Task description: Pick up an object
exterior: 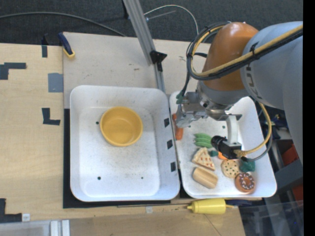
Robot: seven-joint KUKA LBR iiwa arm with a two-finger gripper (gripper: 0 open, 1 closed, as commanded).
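My gripper (183, 116) hangs over the left edge of the right bin (263, 181), under the grey arm with its orange band. Just below it lies a small orange piece (178, 132), close against the bin wall; I cannot see whether the gripper touches it. Further right in this bin are a green pea pod (202, 140), a pizza slice (203, 159), a bread roll (204, 177), a cookie (229, 168), a brown donut (244, 182) and a small teal piece (247, 165). The arm hides the bin's far part.
The left bin (83, 181) holds a yellow bowl (121, 126) near its far middle. A yellow bottle (208, 206) lies on the bench in front of the right bin. A slanted metal post (141, 28) rises behind the bins.
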